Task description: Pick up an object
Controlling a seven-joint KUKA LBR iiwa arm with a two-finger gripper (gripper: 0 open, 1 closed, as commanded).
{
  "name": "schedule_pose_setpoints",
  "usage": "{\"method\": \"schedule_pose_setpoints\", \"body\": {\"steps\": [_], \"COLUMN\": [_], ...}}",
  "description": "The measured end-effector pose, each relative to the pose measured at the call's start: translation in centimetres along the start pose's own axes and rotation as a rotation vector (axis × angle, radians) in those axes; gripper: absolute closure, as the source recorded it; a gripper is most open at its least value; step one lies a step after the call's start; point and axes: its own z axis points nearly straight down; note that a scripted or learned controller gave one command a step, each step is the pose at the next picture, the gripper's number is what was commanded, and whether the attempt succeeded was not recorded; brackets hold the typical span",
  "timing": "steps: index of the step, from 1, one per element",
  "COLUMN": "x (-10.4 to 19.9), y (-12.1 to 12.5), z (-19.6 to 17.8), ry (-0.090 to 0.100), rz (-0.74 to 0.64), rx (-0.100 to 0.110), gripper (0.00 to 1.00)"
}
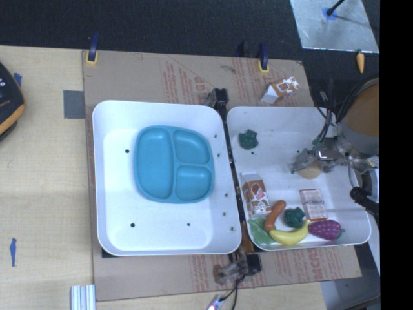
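My gripper (pixel 314 161) hangs low over the right side of the right bin (pixel 284 118), reaching in from the right edge. A small tan object (pixel 310 171) lies directly under it, partly covered, and I cannot tell whether the two touch. Along the bin's near side lie a brown carton (pixel 255 196), an orange carrot (pixel 275 214), a dark green piece (pixel 294 216), a yellow banana (pixel 288 236), purple grapes (pixel 324 228) and a small pink box (pixel 313 203). A dark green toy (pixel 248 139) sits alone at the far left of that bin.
The left bin (pixel 110 173) holds a blue divided plate (pixel 174 163). A small carton (pixel 281 90) lies on the cardboard behind the right bin. Cables hang beside the arm (pixel 361 118) at the right. A dark device (pixel 8 99) sits at the left edge.
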Motion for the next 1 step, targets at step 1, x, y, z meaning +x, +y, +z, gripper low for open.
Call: {"method": "schedule_pose_setpoints", "body": {"steps": [1], "x": [-0.09], "y": [0.02], "z": [-1.08], "ry": [-0.001], "rz": [-0.002], "rx": [0.001], "gripper": [1.00]}}
